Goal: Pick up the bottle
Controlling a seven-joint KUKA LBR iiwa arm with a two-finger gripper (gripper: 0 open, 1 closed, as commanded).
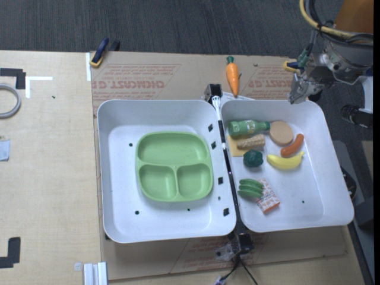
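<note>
A green bottle (247, 127) lies on its side at the back left of the right bin (323, 177), cap pointing right. My gripper (301, 94) hangs above that bin's back right rim, to the right of and behind the bottle, apart from it. Nothing shows between its fingers.
Around the bottle in the right bin lie a tan bread piece (250, 142), a round brown bun (281, 132), a sausage (292, 145), a banana (285, 161), a dark green vegetable (253, 158), green pods (250, 187) and a small packet (268, 198). The left bin holds a green divided plate (174, 165). A toy carrot (231, 75) lies behind the bins.
</note>
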